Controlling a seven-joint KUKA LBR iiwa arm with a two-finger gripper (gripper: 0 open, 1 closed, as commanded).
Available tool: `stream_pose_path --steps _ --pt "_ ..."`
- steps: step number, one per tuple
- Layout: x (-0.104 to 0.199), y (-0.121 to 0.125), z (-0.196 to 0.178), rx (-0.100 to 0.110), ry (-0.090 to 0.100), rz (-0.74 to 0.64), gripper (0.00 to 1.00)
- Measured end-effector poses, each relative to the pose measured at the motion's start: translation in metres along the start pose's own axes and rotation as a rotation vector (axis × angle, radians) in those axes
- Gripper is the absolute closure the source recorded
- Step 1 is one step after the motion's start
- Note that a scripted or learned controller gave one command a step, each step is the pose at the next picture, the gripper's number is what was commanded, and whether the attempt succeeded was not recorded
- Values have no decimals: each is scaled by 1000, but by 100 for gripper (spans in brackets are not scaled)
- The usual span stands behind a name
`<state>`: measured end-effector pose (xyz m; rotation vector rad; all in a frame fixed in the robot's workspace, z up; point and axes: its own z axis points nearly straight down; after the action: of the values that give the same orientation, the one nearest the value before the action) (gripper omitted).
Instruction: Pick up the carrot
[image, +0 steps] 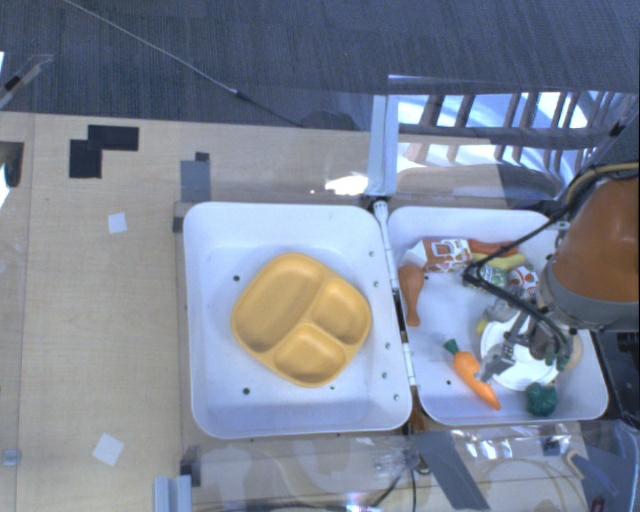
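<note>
The small orange plastic carrot with a green top (472, 372) lies in the right white bin (437, 400), near its front edge, long axis running diagonally: green end toward the bins' shared wall, tip toward the front right corner. The grey two-finger gripper (497, 362) hangs just beside its right flank (nearly touching). Its jaws look slightly spread, pinching nothing, I judge.
</note>
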<state>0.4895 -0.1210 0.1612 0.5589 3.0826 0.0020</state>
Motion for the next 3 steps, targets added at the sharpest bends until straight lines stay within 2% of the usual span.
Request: stream_pose_path --steps 1,2,3 --pt "7 23 72 0 -6 -211 0" --pt "4 25 59 -2 -16 -218 100" --pt "1 27 47 -3 -26 -224 100"
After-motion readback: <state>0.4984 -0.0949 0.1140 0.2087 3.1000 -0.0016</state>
